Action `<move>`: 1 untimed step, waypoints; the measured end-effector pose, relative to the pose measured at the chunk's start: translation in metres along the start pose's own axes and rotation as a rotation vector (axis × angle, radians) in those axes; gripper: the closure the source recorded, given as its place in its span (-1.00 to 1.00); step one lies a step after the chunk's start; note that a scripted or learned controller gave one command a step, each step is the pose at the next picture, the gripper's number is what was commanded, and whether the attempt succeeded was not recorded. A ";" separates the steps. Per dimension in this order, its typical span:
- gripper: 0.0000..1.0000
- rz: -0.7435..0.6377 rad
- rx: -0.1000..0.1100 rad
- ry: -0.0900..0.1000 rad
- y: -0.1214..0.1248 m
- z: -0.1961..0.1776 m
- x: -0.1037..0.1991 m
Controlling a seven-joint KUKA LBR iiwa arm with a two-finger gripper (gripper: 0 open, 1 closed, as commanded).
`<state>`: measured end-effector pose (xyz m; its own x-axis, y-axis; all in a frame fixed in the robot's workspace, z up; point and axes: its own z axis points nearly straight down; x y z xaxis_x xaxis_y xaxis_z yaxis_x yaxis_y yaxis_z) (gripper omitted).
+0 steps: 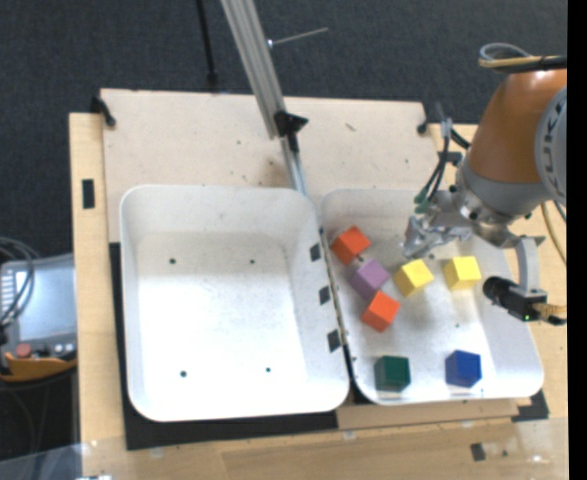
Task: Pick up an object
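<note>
Seven small coloured cubes lay in the right white bin [513,368]: the yellow cube [413,276] sat just below the gripper [420,240], near the second yellow cube [462,271]. I could not tell how its fingers stood.

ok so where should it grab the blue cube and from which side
Take the blue cube from straight above, fingers on two opposite flat side faces. It sits flat and apart from the green cube, though the bin's near wall is close.
</note>
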<state>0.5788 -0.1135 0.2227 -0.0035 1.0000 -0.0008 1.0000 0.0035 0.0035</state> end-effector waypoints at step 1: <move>1.00 -0.003 0.000 0.001 0.020 -0.009 0.048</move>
<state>0.5989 -0.0656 0.2312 -0.0069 1.0000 0.0007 1.0000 0.0069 0.0034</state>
